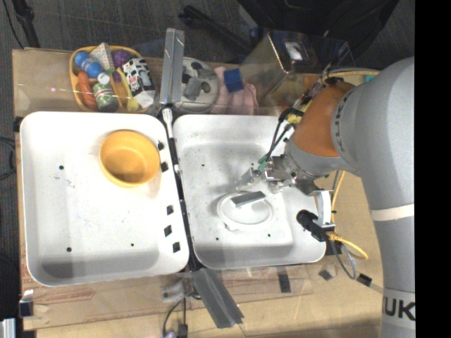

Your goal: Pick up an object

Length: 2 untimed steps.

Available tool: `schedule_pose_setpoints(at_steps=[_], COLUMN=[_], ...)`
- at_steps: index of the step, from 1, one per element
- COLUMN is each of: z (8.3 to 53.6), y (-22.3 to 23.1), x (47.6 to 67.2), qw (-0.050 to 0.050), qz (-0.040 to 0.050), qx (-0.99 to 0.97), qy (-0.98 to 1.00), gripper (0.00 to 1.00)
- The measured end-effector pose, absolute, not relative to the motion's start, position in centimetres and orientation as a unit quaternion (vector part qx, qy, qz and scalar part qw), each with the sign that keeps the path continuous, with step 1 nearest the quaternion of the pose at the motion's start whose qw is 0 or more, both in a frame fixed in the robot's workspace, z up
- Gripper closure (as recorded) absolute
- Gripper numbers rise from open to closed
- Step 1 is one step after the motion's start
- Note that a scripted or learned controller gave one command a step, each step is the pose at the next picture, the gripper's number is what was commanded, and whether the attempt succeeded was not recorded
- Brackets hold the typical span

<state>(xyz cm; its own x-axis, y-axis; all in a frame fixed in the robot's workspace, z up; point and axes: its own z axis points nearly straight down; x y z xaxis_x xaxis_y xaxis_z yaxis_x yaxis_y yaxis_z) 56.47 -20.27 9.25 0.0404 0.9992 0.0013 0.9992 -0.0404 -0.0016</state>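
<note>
Gripper is hovering beside white lid, jaw state indiscernible; the flat, low lid is risking a slipped grasp.

Bins – smooth white plastic, slightly glossy; yellow bowl – glossy plastic; bench looks like bare wood

At the lower right of the frame, the grey arm bears dark letters on its side, of which "UK" can be read before the picture's edge cuts the word off. The packets in the yellow basket at upper left carry print too small to read.
</note>
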Motion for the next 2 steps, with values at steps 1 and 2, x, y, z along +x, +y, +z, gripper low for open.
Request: schedule_pose_setpoints(at_steps=[1, 2], z=[9.27, 10.22], y=[-19.49, -19.39], x=[55.62, 55.65], qw=[0.0, 0.002], qz=[-0.0009, -0.0007], qx=[-0.703, -0.701], qy=[-0.711, -0.713], gripper=[0.0, 1.0])
